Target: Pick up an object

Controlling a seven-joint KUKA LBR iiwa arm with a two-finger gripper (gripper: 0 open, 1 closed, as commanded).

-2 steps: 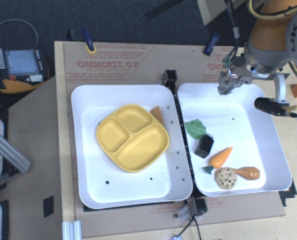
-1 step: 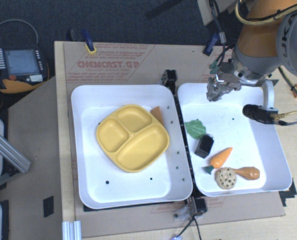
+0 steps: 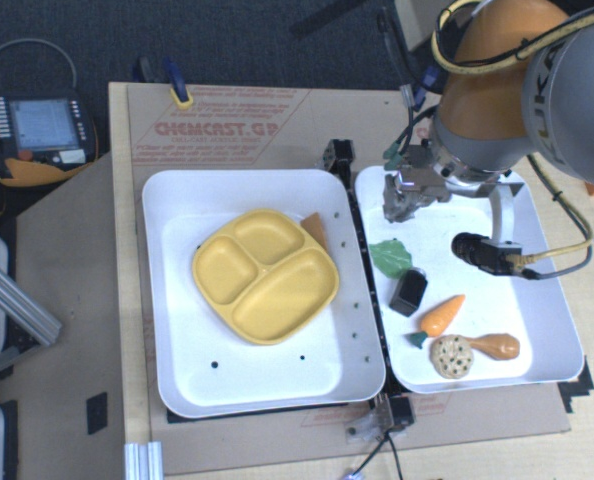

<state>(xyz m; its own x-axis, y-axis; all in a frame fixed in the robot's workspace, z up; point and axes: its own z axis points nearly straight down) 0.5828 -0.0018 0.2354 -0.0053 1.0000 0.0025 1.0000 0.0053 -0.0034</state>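
hand (image 3: 409, 196): over right bin (image 3: 547, 298) top-left corner, grip state can't tell | green leaf (image 3: 390, 257) just below | yellow plate (image 3: 266, 274) in left bin (image 3: 172, 298)

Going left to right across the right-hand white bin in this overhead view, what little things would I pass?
Green leaf → black block → carrot → cookie → chicken drumstick. The gripper hangs over the bin's far left part, above the leaf.
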